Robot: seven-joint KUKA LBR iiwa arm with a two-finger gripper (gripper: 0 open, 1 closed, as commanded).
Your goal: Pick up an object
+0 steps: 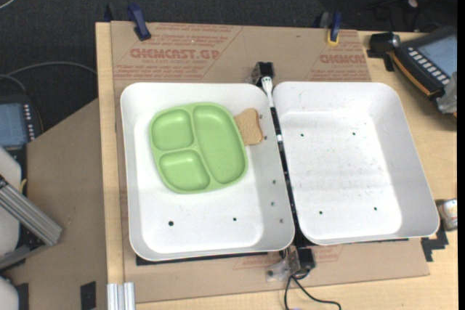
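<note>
- Green three-compartment plastic plate (197,148): lies flat in the left white bin (145,221), upper middle; judged light, stiff and smooth, likely slippery; raised rim looks the best place to pinch.
- Tan flat slice-shaped piece (250,126): touching the plate's right edge, near the bins' divide; judged light, thin, hard to get under.
- Right white bin (349,229): speckled floor.
- Gripper: state cannot be told.

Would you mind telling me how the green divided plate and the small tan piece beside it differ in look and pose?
The green plate is bright green with three compartments; the tan piece is plain brown with no divisions. The plate is far larger than the tan piece. The plate lies flat on the bin floor, while the tan piece rests against the plate's right rim. Both sit in the left bin.
</note>
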